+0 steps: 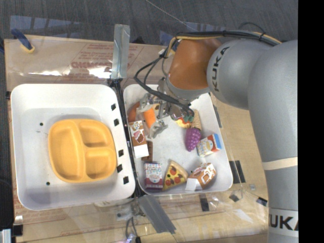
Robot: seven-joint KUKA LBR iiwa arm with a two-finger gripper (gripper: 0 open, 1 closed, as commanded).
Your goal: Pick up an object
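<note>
Orange carrot point(150, 116) is my target: it sits in the right bin point(221, 162), upper left part, long axis running roughly up-down in view with a slight tilt, wider end toward the top. I see the gripper point(154, 116) right at it, metal fingers on both sides, but I cannot tell whether the jaws are open or clamped on it, the wrist shadows too much. Just left of the carrot the bin's left wall is close, with a small box point(137, 131) and a white card point(140, 149) lying along that wall. To the right, near, lies a purple grape bunch point(192, 138), and beside that a small carton point(208, 146). Along the bottom wall lie a pouch point(153, 176), a pizza slice point(175, 174) and a brown pack point(205, 174). Bare floor shows in the bin's middle, below the carrot. I see the left bin point(30, 97) holding a yellow tray point(81, 150), well apart from the gripper
</note>
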